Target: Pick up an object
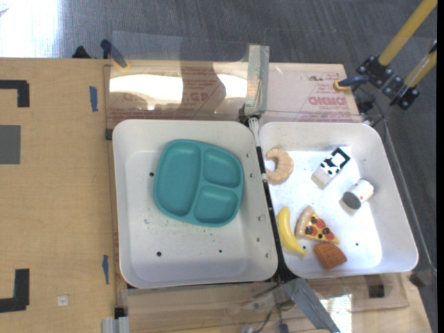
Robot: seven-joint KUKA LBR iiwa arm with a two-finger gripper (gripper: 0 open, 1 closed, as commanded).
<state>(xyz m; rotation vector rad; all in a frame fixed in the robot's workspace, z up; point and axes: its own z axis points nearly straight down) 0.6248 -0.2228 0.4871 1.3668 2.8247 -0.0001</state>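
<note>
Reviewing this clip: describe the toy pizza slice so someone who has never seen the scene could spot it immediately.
Look in the right white bin, along its near side. The pizza slice lies between the yellow banana on its left and the brown biscuit-like piece just below it. It alone is a wedge with red and dark dotted toppings.

A yellow rod (411, 21) slants in at the upper right corner, ending in black clamp fittings (386, 76) with bolts. Whether this hardware belongs to the robot cannot be told.

Smooth matt teal plastic tray (198, 182), 2 glossy white plastic bins (135, 255), brown cardboard panel (55, 186)
</note>
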